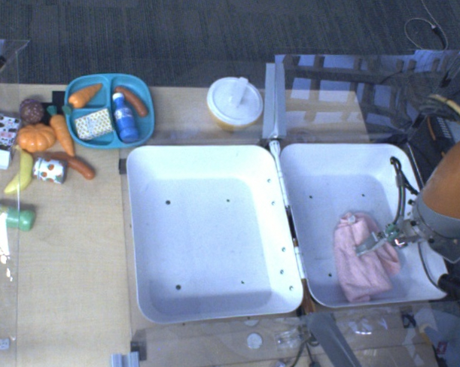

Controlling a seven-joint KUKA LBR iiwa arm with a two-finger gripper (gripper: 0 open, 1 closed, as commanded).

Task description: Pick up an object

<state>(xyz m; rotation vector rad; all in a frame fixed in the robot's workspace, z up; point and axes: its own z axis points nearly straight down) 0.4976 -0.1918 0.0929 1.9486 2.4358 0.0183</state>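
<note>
The pink cloth (362,256) lay bunched up in the right bin (327,168), toward its near side. The gripper (374,242) reached in from the right and sat low on top of the cloth, likely to grab it. I could not tell if it was wide or narrow. The left bin (199,172) sat just beside the right one on the surface (61,298).

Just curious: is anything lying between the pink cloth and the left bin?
In the camera view, only bare right-bin floor and the bins' rims separate the pink cloth from the left bin.
</note>
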